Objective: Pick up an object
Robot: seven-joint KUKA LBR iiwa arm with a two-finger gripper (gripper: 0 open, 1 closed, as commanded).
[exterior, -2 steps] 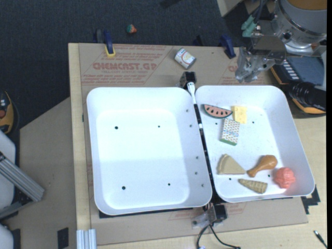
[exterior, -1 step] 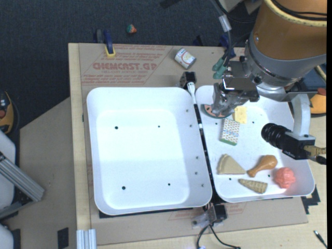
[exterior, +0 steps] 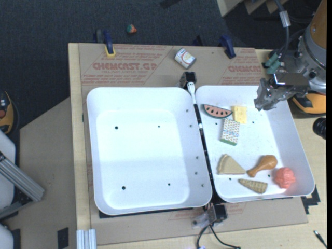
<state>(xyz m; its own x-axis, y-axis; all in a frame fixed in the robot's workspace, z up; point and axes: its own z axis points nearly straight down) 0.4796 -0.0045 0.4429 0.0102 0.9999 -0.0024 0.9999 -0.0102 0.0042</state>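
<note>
While the gripper (exterior: 265,104) hangs over the upper right part of the right bin (exterior: 301,139), nothing shows between its fingers, and whether they are spread or closed I cannot tell at this slant. Below and left of it lie a watermelon slice (exterior: 216,111), a yellow block (exterior: 239,114) and a patterned green-and-white pack (exterior: 230,132), close together. Nearer the front edge sit a tan wedge (exterior: 229,165), a drumstick (exterior: 262,165), a waffle cone (exterior: 253,185) and a pink lump (exterior: 284,177), possibly a toy food. The left bin (exterior: 98,139) lies just beside the right one. A small carton (exterior: 184,58) rests on the bench behind them.
</note>
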